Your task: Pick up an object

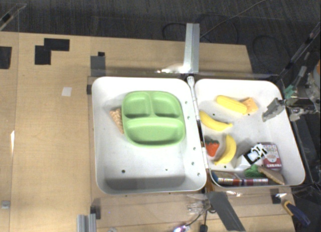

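**A:** What does the overhead camera show on the bench?

**B:** Two shallow white bins side by side. The left bin point(103, 176) holds a green divided tray point(152, 117), with a tan, grainy object point(116, 120) tucked against the tray's left edge.

**A:** And the right bin point(296, 148)?

**B:** It is crowded. A yellow corn-like piece point(230, 104) lies near the top, touching an orange chunk point(250, 105). Below it, one banana point(213, 122) lies slanted near the left wall, and a second banana point(228, 150) curves downward beside a small red-orange object point(212, 149). Toward the bottom right there is a dark red box point(271, 156), a black-and-white item point(255, 153) just left of it, something green point(252, 171), and markers point(241, 181) along the bottom wall.

**A:** Where is the gripper point(274, 109)?

**B:** At the right bin's upper right edge, reaching in from the right and hanging over bare white floor, well apart from the bananas. Nothing sits between its fingers, and I cannot tell whether they are spread or closed.
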{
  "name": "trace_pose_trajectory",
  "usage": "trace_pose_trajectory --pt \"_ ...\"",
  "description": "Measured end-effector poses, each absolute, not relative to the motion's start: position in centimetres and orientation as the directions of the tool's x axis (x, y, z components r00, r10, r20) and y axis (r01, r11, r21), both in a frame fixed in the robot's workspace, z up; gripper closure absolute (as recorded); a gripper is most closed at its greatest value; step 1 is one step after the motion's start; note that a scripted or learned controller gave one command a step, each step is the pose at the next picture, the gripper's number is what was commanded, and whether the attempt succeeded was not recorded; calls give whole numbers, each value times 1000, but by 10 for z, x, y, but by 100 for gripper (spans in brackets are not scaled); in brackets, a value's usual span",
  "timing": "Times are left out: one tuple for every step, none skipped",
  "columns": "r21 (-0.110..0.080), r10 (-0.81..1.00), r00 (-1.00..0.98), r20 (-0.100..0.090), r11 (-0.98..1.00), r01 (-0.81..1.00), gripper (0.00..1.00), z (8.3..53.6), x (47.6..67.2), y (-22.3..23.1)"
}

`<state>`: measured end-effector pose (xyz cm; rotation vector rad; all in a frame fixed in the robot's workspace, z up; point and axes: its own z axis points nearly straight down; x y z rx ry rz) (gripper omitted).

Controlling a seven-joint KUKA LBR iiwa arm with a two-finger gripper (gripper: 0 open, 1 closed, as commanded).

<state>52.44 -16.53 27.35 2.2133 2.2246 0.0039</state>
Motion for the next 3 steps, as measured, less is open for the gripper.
trace_pose_trajectory --pt "3 995 -101 0 101 995 0 159 576 -123" --pt "36 995 -98 -10 98 995 0 112 648 -108" --pt "8 987 162 0 -162 987 0 246 668 -113"
